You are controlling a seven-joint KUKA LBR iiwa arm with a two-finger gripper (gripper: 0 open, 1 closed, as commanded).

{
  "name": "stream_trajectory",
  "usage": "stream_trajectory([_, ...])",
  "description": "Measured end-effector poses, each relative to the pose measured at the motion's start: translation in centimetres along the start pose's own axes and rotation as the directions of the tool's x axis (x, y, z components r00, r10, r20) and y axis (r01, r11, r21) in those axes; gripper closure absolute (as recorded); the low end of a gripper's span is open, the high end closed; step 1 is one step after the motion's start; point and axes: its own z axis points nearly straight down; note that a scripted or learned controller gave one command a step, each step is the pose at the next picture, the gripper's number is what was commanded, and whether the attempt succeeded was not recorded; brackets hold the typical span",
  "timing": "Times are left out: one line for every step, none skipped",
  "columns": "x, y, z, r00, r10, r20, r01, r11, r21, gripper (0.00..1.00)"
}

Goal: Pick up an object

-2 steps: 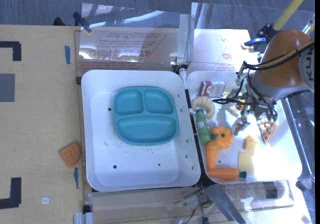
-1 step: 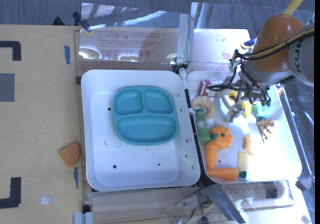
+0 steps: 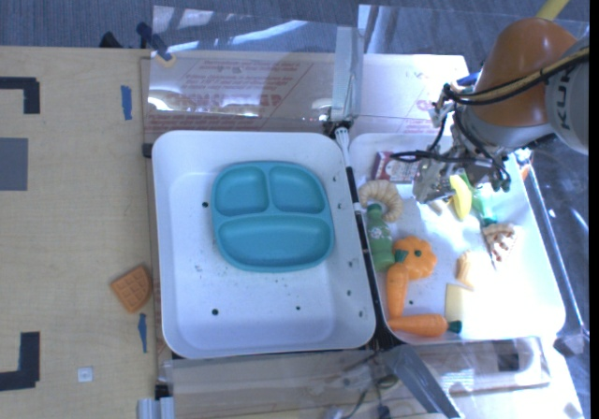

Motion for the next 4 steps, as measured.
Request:
stream_trajectory([0.2, 0.0, 0.2, 1.0, 0.0, -0.008, 0.0, 1.0, -0.002, 0.0])
stream_trajectory([-0.4, -1.3, 1.4, 0.995, 0.087, -0.045, -0.088, 0.996, -0.014, 0.0])
stream_trajectory([-1.2, -1.4, 0.0, 0.996, 0.089, -0.006, -0.089, 0.996, -0.006, 1.0])
stream_trajectory([-0.5, -1.4, 0.4, 0.995, 0.09, -0.038, -0.09, 0.996, -0.009, 0.0])
